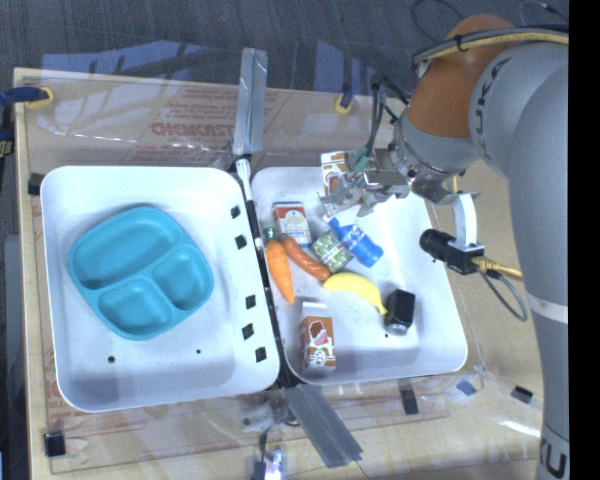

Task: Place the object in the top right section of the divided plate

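The blue divided plate (140,270) lies in the left bin (80,368), with its three sections bare. My gripper (348,194) hangs over the back of the right bin (435,343), open, with nothing between its fingers. Just below it lie a blue bottle (361,244) and a green packet (331,251). A small carton (333,173) stands right behind it, and another carton (292,221) lies to its left.
Two carrots (288,261) lie against the divider between the bins. A banana (354,290), a black block (400,309) and a third carton (318,336) fill the front of the right bin. The arm's cable and black fitting (448,248) hang over the right rim.
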Robot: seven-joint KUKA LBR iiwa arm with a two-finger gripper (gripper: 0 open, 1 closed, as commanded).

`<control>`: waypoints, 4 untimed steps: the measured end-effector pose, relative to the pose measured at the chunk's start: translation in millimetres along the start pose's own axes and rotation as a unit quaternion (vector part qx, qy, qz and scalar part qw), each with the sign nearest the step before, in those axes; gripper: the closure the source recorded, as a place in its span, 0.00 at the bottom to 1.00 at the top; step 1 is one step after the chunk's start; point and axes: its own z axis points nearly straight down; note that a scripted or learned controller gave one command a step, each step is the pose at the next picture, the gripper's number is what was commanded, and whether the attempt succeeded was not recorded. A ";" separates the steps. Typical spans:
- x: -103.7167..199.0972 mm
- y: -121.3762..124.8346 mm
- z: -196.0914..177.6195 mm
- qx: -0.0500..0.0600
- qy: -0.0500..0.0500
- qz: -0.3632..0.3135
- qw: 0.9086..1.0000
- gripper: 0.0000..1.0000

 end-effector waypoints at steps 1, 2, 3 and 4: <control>52.8 -0.8 13.9 0.000 0.000 0.115 0.993 1.00; 118.2 -42.2 6.6 -0.002 -0.001 -0.054 0.999 1.00; 177.4 6.4 40.5 -0.001 -0.002 -0.096 0.995 1.00; 226.5 46.3 25.1 -0.002 -0.002 -0.095 0.996 1.00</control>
